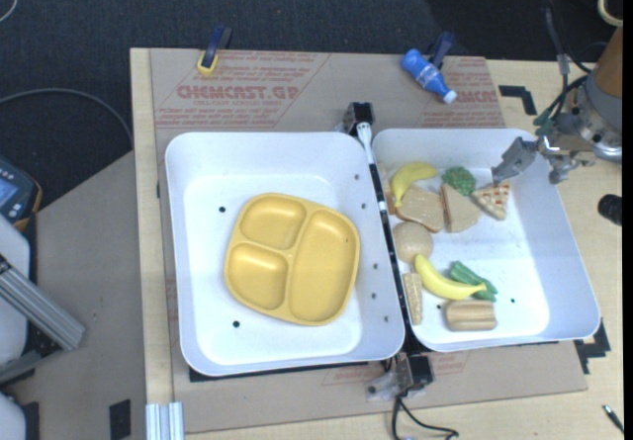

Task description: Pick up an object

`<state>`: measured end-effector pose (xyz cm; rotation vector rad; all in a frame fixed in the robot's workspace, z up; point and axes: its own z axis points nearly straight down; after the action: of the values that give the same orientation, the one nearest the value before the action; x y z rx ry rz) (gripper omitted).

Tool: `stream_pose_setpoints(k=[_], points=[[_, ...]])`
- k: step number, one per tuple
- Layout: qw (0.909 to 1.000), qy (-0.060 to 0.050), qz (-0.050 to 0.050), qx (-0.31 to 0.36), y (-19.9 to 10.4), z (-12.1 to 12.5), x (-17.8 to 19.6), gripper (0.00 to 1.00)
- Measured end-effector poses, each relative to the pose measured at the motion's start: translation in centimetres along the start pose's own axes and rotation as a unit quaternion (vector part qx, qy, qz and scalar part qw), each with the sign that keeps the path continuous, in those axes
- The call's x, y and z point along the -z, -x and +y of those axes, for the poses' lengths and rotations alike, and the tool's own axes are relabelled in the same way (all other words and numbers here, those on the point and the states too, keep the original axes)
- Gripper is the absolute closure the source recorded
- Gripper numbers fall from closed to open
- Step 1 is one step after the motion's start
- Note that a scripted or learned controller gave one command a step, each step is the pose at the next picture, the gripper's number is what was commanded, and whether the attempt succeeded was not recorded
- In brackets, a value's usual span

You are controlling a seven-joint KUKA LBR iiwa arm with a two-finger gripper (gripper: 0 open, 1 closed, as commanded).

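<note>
The right bin (554, 260) holds several toy foods: a pizza slice (493, 200), a green broccoli piece (458, 179), bread slices (423, 209), a yellow banana (439, 280), a green pepper-like piece (475, 278) and a hot dog (470, 315). My gripper (537, 162) hangs over the bin's far right corner, just right of and above the pizza slice. It is open, its fingers spread with nothing between them. The left fingertip (512, 159) is close to the pizza slice.
A yellow divided plate (293, 257) lies in the left bin (188, 230). A blue bottle-like clamp (427, 72) and a yellow-tipped clamp (211, 52) sit on the board behind the bins. A black divider (378, 201) runs between the bins.
</note>
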<state>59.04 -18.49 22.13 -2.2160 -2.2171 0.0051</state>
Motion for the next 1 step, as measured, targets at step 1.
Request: stream_pose_setpoints(k=[1], points=[[1.0, 0.0, 0.0, 0.0, 0.35, -0.89, -5.84, 0.0]])
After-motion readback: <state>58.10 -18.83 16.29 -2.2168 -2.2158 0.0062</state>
